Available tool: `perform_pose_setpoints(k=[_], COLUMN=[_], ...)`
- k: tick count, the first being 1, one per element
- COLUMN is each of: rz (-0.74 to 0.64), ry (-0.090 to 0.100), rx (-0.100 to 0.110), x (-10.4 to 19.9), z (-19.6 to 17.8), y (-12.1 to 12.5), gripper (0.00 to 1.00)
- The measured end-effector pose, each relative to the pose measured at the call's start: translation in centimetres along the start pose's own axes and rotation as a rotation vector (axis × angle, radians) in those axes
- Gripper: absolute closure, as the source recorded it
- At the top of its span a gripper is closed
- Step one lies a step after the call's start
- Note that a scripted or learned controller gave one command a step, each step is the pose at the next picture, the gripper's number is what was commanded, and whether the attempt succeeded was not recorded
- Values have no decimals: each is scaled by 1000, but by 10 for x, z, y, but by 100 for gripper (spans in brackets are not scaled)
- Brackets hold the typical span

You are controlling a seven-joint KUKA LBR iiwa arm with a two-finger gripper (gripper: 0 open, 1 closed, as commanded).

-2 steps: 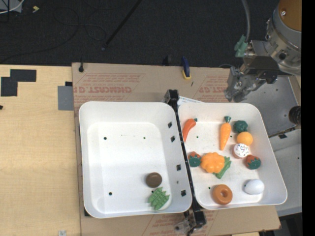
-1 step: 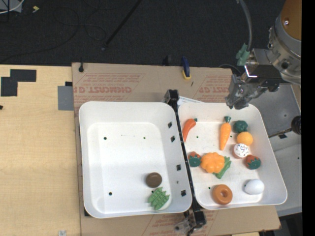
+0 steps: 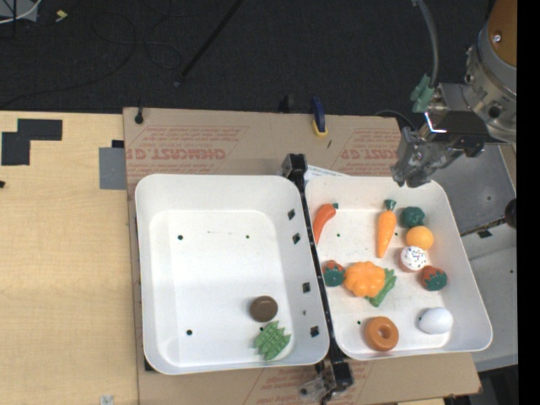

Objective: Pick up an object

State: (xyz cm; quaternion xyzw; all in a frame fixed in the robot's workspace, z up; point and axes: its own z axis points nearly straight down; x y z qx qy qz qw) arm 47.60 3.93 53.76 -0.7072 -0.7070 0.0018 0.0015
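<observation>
Right bin holds a carrot below the claw; its grip cannot be told.

Arm cut by right edge; end effector finger spacing blurred, unreadable.

Arm from right, wrist angled down, gripper low

The arm, entering near the far right corner of the right bin, is showing a pale grey ribbed metal wrist housing with an orange band above it. A grey cable is curving down to a green connector beside the wrist. Below, the gripper is appearing as a dark grey block with a bright white spot glinting on it.
</observation>
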Motion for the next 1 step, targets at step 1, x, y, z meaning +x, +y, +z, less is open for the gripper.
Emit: perform_pose_setpoints(k=[1], rz=[2], ry=[-1], rx=[0], x=[-34], z=[0], y=[0], gripper=[100])
